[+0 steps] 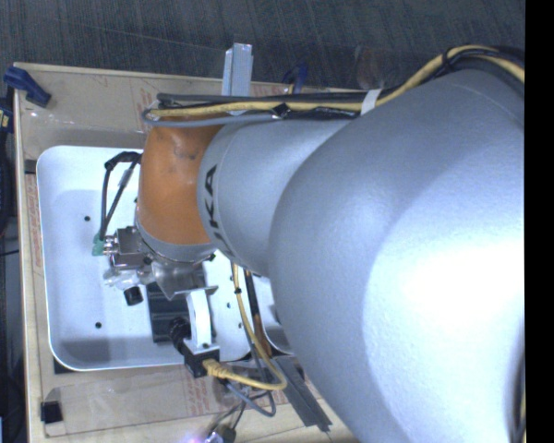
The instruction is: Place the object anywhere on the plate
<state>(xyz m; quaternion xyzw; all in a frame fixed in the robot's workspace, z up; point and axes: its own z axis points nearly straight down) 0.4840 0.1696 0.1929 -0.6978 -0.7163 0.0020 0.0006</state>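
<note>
- Reaching in from the right: a broad grey arm [379,247], spread over the right half of the scene and most of the right bin [275,329], with only a white sliver of that bin's left rim in sight.
- Above the wrist, an orange band [171,187], over the far right part of the left bin [60,192].
- Below the band, pointing left and down into the left bin: the gripper [122,258], over the bin's middle, toward its right side.
- Cannot tell how far the gripper is open, nor whether anything is in its hold; seen from behind and partly covered by the wrist.
- Cannot tell where the object or the plate lies; much of both bins hidden under the arm.
- On the bare white floor of the left bin, a small dark dot [86,218] left of the gripper and farther off, and another [99,325] nearer, close to the bin's near wall.
- Along the far side of the arm, a yellow cable [258,107]; beside the band, a loop of thin black cables [115,178] over the bin.
- At the far left corner of the wooden surface [111,400], a blue clamp [26,83].
- At the near left corner of the surface, outside the bin, a small black block [51,411].
</note>
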